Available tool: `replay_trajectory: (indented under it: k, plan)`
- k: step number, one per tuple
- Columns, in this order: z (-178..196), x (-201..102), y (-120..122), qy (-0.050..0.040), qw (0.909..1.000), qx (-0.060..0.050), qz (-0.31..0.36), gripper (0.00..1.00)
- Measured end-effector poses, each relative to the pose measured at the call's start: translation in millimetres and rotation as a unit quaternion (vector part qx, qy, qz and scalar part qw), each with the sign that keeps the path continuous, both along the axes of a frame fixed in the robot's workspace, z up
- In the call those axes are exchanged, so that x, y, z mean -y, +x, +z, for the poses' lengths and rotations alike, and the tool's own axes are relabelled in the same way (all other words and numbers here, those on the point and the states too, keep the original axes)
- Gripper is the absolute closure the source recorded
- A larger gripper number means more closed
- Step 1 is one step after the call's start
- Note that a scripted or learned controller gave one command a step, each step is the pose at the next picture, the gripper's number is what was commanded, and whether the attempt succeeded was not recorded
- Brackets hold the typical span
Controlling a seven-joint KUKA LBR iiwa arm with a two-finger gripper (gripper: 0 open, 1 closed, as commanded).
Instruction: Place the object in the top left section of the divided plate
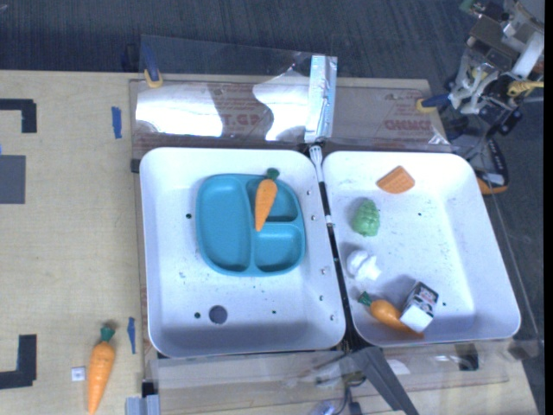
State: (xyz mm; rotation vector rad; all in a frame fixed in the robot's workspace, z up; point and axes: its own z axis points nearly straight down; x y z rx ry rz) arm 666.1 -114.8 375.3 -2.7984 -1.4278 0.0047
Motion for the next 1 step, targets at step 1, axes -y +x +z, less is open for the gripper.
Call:
replay_trajectory:
  k: [1]
  plan:
    - [13.8,18.6,0.9,0.0000,0.9991,0.000,0.042,1.00]
